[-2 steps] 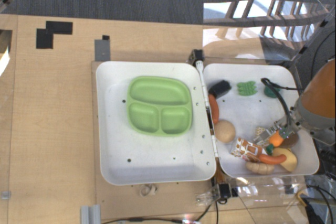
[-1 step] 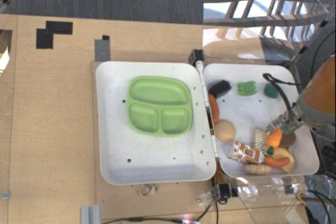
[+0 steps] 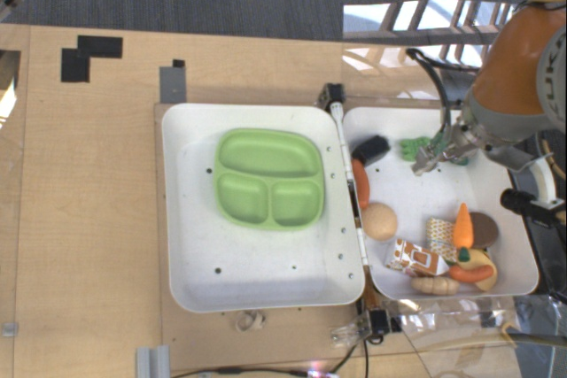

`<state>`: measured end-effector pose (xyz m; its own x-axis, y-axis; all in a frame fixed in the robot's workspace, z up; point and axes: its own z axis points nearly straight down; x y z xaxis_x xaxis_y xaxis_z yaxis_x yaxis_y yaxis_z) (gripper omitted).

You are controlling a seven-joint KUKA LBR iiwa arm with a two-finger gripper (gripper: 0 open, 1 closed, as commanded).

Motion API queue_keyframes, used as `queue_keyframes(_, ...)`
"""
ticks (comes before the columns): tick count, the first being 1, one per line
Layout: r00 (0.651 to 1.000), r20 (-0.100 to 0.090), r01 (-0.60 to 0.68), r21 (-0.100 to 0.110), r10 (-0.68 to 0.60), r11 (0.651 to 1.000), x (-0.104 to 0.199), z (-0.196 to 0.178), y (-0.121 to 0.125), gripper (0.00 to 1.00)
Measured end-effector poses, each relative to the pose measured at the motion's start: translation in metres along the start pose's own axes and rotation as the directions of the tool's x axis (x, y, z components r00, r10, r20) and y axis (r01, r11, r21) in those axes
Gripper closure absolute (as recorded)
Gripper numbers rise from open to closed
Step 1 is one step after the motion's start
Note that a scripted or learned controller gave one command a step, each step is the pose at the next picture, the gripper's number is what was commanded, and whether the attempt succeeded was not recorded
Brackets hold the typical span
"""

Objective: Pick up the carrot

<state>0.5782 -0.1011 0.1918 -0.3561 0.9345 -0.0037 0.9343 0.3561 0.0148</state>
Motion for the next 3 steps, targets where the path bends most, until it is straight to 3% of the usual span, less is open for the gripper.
queue_keyframes(1, 1.0, 0.001, -0.005, 0.006, 0.005, 1.0, -0.003, 0.002, -0.004, 0.0)
queue_keyframes(2, 0.99, 0.001, 0.14, 0.01, -0.14, 0.99, -0.04, 0.028, -0.059, 0.0)
queue_keyframes(3, 0.995, 0.005, 0.102, 0.002, -0.102, 0.995, -0.063, 0.102, -0.082, 0.0)
